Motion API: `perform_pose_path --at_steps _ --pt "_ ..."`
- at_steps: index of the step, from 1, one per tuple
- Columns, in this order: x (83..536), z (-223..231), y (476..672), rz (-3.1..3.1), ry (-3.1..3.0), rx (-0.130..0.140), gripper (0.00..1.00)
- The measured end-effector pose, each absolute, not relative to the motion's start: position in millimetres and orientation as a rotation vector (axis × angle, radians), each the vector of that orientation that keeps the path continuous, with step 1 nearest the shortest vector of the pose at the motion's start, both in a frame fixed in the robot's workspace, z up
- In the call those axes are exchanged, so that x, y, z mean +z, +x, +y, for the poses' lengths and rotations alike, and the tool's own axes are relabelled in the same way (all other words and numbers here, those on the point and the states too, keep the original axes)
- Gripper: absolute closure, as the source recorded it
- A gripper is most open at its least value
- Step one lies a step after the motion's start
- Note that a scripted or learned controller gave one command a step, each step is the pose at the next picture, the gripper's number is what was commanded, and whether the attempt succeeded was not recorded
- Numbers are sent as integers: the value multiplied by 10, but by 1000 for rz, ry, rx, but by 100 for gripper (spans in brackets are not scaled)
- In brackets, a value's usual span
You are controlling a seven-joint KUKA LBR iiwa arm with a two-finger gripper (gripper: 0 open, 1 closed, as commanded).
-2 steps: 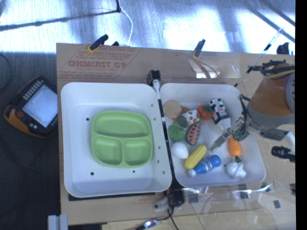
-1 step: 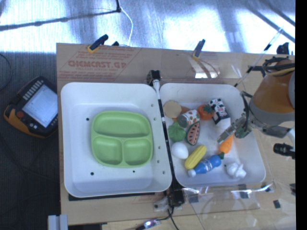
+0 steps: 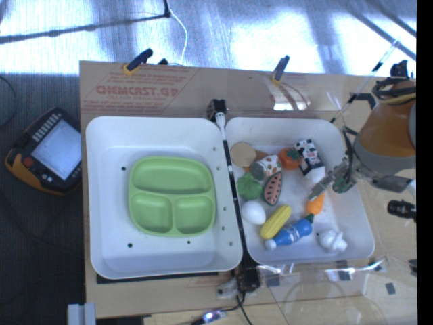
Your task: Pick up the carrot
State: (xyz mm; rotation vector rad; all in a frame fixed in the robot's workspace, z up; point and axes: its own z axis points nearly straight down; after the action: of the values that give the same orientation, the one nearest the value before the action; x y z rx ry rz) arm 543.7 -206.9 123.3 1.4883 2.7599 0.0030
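The carrot (image 3: 315,204) is a small orange piece lying in the right bin (image 3: 355,212), near its right wall and just above a blue bottle (image 3: 293,233). My gripper (image 3: 327,184) reaches in from the right and sits low over the bin, its tip right at the carrot's upper end. From this angle I cannot say whether it touches the carrot. The grey arm with its orange band (image 3: 387,133) stands over the bin's right edge.
The right bin also holds a yellow corn cob (image 3: 275,222), a white egg (image 3: 254,213), a watermelon slice (image 3: 272,188), a green vegetable (image 3: 249,187), a can (image 3: 268,166), a cow toy (image 3: 308,156) and a white object (image 3: 331,239). In the left bin lies a green divided plate (image 3: 172,195).
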Motion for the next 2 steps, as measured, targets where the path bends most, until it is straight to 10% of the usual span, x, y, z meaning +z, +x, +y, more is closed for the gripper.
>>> perform_pose_path --at_steps 1,2 --pt "943 -1925 4951 2743 1464 7 100" --pt "1789 -985 4862 2853 1304 5 100"
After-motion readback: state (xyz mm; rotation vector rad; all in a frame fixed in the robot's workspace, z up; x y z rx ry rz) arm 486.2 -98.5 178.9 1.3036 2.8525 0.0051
